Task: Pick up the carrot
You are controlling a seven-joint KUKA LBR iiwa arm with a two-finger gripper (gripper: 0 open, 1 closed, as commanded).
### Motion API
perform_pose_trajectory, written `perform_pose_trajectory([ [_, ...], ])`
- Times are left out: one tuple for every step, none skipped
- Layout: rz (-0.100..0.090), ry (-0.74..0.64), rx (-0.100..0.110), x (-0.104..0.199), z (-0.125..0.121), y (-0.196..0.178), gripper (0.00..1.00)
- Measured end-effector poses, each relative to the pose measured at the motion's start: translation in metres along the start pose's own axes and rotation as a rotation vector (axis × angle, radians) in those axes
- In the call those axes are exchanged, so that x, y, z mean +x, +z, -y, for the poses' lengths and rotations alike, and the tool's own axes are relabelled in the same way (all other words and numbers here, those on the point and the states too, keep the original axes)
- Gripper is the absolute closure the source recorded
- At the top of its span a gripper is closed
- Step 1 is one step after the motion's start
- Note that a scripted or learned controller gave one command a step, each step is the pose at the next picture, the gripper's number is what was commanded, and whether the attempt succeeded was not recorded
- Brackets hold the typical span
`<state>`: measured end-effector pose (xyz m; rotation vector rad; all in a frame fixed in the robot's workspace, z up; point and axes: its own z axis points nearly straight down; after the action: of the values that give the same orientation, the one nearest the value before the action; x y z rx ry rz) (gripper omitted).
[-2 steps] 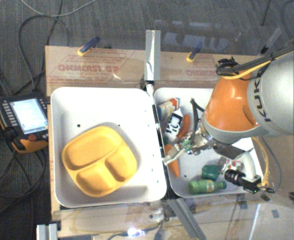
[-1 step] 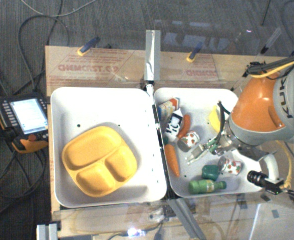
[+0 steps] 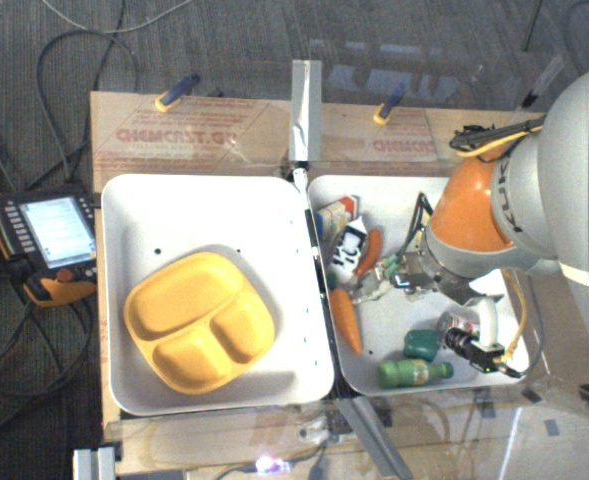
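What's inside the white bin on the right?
The right bin holds a carrot by its left wall, a green bottle, a dark green block and some packets. The arm covers whatever lies beneath it.

Bench (image 3: 124,138): brown, board-like top with faded red lettering along the far edge. Two shallow white bins sit directly on it, side by side and touching: left bin (image 3: 134,218), right bin (image 3: 374,353). Two yellow-and-blue clamps (image 3: 177,92) grip the far edge.
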<state>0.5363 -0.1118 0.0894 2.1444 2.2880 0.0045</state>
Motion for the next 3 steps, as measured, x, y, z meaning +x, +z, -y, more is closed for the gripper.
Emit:
perform_pose_trajectory([
  [0.007, -0.252, 0.002, 0.000, -0.069, 0.000, 0.00],
  [-0.015, -0.342, 0.003, 0.088, -0.071, -0.049, 0.00],
  [-0.004, -0.253, 0.012, 0.049, 0.049, -0.093, 0.00],
])
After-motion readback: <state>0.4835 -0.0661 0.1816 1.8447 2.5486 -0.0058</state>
